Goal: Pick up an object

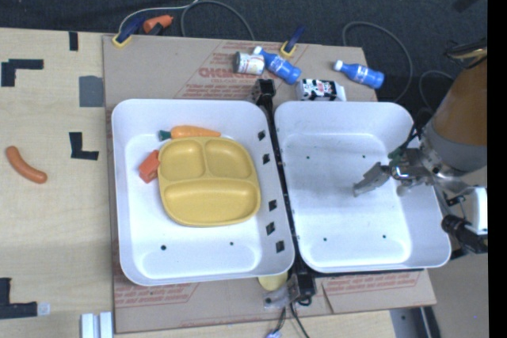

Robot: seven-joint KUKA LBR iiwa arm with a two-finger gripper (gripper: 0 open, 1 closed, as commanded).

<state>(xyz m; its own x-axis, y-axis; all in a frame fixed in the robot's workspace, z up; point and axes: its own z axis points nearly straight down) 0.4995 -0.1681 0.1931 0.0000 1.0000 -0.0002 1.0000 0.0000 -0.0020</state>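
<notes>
1. Dark carpet at the back, and in front of it a cardboard-topped bench (198,75) carrying two white bins side by side.
2. Lying flat near the middle of the left bin (131,233): a yellow divided plate (210,180).
3. Touching the plate's upper edge, an orange carrot (194,132); at its left edge, an orange-red piece (149,165).
4. Hanging over the right bin (348,253), toward its right wall and well apart from the plate: the gripper (366,185). Cannot tell whether clenched or released.
5. Beyond the bins on the cardboard: two blue bottles (283,67), a white-labelled container (250,62) and a black-and-white box (321,89).
6. Far left on the wooden surface, a reddish sausage (26,165).
</notes>
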